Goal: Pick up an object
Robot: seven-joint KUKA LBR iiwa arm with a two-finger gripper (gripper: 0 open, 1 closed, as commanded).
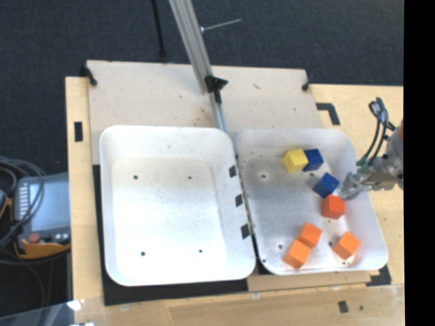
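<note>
Red block [333, 207] lies just beside the claw [351, 187].

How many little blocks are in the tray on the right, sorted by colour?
Yellow block: 1
Blue blocks: 2
Red-orange block, next to the hand: 1
Orange blocks: 3
Total: 7, all in the right bin.
</note>
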